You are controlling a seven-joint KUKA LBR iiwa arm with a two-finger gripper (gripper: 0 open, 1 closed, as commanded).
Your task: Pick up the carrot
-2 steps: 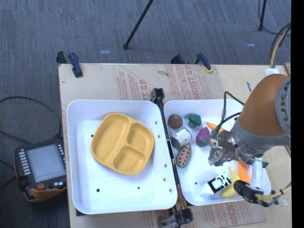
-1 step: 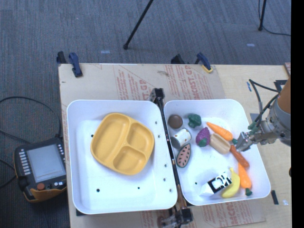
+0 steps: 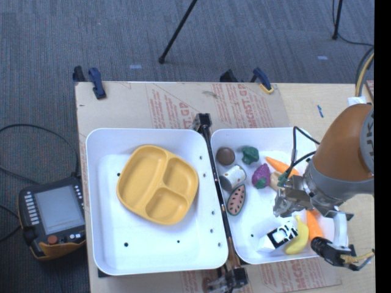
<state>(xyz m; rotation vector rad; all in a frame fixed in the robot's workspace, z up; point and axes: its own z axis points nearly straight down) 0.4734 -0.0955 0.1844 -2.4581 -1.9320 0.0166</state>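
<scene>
Even, soft light; mild blur

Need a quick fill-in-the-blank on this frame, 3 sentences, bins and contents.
1. The yellow plate lies in the ____ bin.
2. The plate has ____ compartments.
3. The watermelon slice lies just below the ____, near the right bin's left wall.

Missing words: left; three; can
</scene>
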